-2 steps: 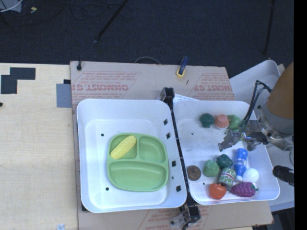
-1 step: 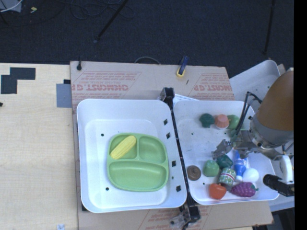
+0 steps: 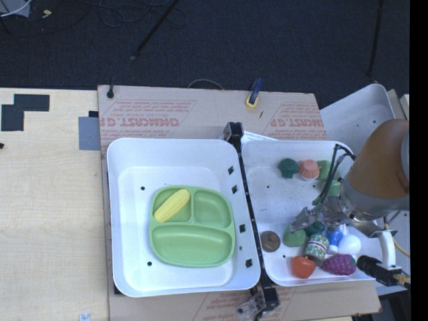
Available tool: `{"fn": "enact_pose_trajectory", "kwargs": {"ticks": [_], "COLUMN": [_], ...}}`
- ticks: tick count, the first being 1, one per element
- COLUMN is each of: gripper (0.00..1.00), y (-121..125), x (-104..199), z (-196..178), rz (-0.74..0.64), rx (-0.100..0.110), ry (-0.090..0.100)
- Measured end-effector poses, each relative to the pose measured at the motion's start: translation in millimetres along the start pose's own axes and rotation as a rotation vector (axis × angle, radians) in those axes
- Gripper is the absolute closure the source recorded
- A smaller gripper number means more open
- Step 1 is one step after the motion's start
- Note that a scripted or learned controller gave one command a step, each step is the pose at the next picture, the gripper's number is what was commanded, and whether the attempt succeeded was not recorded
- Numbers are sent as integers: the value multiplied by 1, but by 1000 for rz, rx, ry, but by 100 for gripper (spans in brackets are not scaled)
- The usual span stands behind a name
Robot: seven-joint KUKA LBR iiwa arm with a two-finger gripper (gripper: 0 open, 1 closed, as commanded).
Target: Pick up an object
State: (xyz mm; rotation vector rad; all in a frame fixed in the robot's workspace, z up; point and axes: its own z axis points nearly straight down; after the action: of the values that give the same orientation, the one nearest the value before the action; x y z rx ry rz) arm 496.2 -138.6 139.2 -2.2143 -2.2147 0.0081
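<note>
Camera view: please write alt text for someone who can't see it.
A grey arm reaches from the right, its hand low over toy food crowded in the right bin: a bottle, tomato, grapes and broccoli. The left bin holds a green tray with corn in one compartment.

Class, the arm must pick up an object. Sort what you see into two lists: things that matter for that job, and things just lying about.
For the job: gripper; right bin; bottle; tomato; grapes; broccoli; brown disc.

Lying about: left bin; green plate; corn; cardboard; clamp.
</note>
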Motion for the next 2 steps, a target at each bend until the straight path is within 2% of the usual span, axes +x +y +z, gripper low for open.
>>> {"fn": "enact_pose_trajectory", "kwargs": {"ticks": [1,2], "gripper": [0,100], "y": [0,1], "x": [2,0], "z": [55,43], "rz": [-1,7], "rx": [-4,-3], "ry": [-1,1]}}
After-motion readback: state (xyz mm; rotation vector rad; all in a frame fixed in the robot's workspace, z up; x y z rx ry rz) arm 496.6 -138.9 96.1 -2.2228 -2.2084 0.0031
